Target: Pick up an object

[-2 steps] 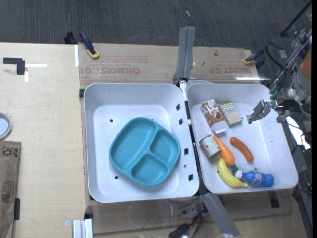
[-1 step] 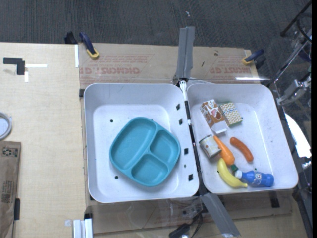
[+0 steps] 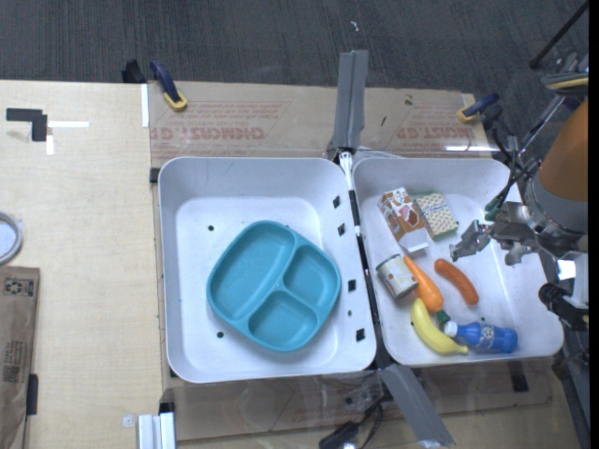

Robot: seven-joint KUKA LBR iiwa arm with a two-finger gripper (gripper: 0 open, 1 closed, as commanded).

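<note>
Gripper over right bin's right edge.
Jaws spread, pinching nothing; just right of sausage, carrot, banana.

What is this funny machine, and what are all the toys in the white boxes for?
It's a robot arm, seen by a camera looking down from above. It reaches in from the right, and its metal gripper hangs over the right bin. In that bin lie play foods: a banana, a carrot, a sausage, a small can, two little cartons and a blue bottle. The left bin has a blue divided plate. The robot should pick something up; it holds nothing yet.
</note>
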